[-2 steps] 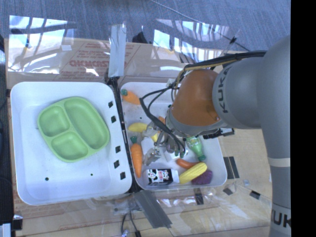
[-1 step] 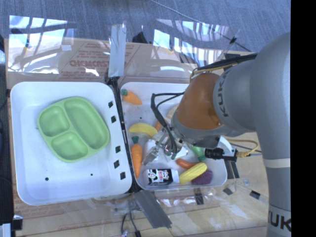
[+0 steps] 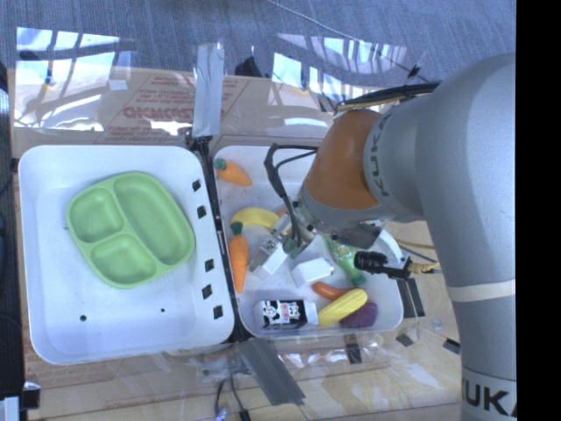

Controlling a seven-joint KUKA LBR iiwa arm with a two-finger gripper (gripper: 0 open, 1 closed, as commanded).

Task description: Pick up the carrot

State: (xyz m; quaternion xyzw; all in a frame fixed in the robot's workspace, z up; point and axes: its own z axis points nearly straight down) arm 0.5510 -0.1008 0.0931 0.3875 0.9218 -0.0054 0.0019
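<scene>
1. The end effector [image 3: 282, 246] hangs low in the right bin [image 3: 396, 298]; whether it is apart or together cannot be told.
2. The carrot [image 3: 237, 261] lies just left of it, near the bin's left wall.

Bright, even light; glare behind bins

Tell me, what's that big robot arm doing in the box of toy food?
The grey arm reaches into the right bin, which holds toy food. Its gripper sits beside a carrot lying by the bin's left wall. Another carrot lies at the far corner. A green plate sits in the left bin.
</scene>
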